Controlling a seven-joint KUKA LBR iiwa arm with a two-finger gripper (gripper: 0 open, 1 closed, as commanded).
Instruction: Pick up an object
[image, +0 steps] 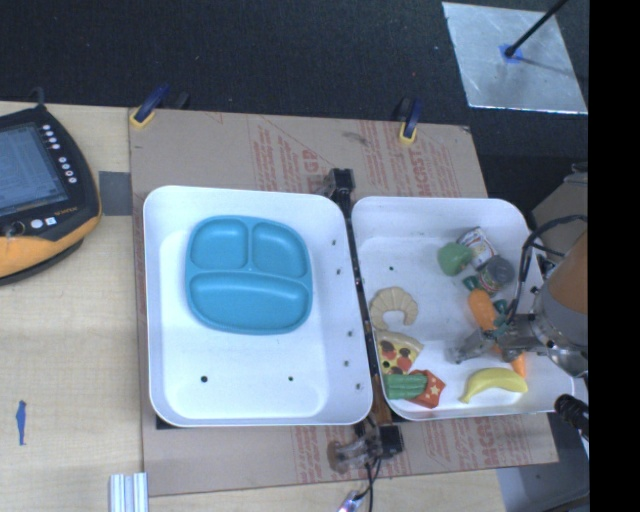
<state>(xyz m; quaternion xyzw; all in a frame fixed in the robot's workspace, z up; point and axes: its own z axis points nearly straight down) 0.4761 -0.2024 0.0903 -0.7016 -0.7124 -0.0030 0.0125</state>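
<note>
We see the end effector (490, 345) low in the right bin (420, 215), by the toy carrot (482, 308) and above the toy banana (492, 384); we cannot tell its state. We judge it is there because the pickable toys cluster here: croissant (396, 303), pizza slice (396, 351), green piece (453, 258). The left bin (165, 300) holds a blue divided plate (248, 274).

The arm (570, 290) enters from the right edge of the camera view, with its orange band visible above the wrist. The wrist is angled downward and to the left. The tool (490, 345) is low, its grey metal fingers (468, 350) extending leftward from the wrist assembly.
</note>
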